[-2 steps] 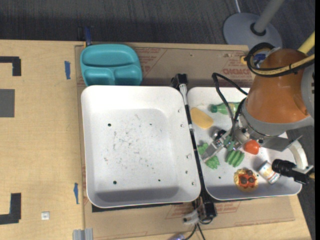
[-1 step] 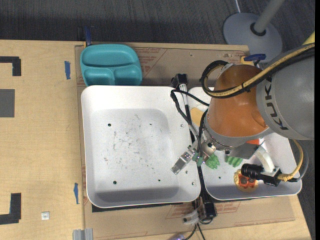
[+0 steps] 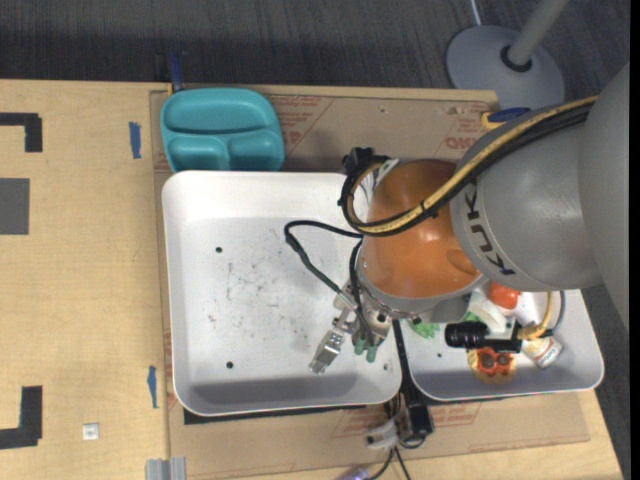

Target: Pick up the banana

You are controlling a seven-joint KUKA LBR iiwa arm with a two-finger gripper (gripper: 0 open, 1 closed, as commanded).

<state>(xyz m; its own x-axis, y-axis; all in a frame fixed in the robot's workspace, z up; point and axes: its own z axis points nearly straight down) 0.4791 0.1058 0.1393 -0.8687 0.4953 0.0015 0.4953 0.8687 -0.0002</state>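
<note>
The gripper (image 3: 346, 346) hangs spread and empty at the left bin's (image 3: 200, 228) right edge. The banana (image 3: 549, 314), probably the yellow curve, lies rightward near the right bin's (image 3: 585, 373) right edge.

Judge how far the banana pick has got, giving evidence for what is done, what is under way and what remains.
Done: nothing visible; no banana sits between the gripper's fingers. Under way: the arm has the gripper low over the left bin, near its right edge. Left: the whole pick. A jumble of objects lies in the right bin, partly under the arm; I cannot pick out a banana there.
</note>
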